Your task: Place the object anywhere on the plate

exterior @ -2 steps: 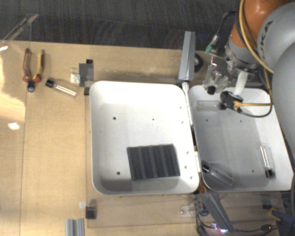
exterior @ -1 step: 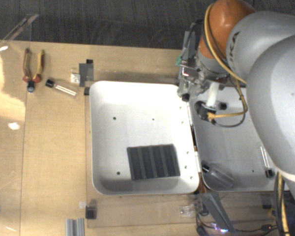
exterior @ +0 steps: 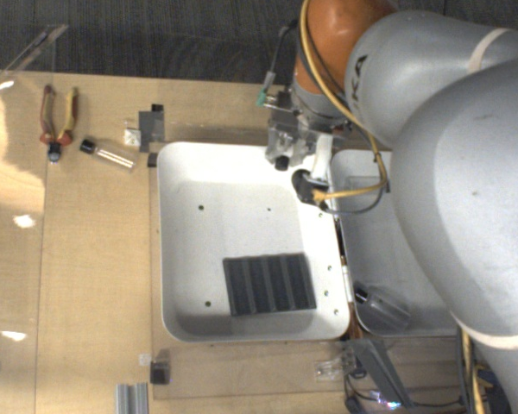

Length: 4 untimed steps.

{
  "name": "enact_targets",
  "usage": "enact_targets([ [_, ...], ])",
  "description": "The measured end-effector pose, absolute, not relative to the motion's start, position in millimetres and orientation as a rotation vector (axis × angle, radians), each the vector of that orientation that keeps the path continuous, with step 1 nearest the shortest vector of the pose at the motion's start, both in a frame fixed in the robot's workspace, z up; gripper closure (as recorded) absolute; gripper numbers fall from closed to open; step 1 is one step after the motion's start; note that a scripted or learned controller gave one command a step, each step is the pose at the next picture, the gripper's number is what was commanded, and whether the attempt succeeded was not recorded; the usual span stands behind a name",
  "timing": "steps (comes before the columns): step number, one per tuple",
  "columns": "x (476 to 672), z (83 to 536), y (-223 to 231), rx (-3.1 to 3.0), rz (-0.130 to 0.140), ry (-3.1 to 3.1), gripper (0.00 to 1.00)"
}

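The one piece of lettering that can be read stands on the grey arm (exterior: 432, 145), in the upper right of the frame, just below the orange band (exterior: 337, 24). There, dark capital letters run at a slant down the casing; "KA" can be made out, and the rest of the word is cut off by the curve of the arm. Nothing else carries legible text, numbers or signs.

The arm (exterior: 449, 145) is showing grey with an orange band (exterior: 337, 15) above the hand. Below the hand, a white bin (exterior: 181, 231) is holding a dark grey ribbed plate (exterior: 268, 284). Far to its left, red-and-yellow-handled pliers (exterior: 58, 121) are lying on the tan wooden desk (exterior: 78, 274).
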State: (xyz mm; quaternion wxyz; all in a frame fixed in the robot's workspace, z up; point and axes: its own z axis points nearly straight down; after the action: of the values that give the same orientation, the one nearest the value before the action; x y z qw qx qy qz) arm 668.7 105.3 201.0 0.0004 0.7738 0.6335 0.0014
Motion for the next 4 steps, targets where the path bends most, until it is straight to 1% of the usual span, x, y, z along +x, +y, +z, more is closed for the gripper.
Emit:
enact_targets([
  [1, 668.1, 251, 200, 2.662, 0.003, 1.667, 1.0],
  [2, 668.6, 190, 234, 3.045, 0.002, 0.78, 1.0],
  [4, 670.2, 212, 231, 3.05, 0.005, 0.776, 1.0],
])
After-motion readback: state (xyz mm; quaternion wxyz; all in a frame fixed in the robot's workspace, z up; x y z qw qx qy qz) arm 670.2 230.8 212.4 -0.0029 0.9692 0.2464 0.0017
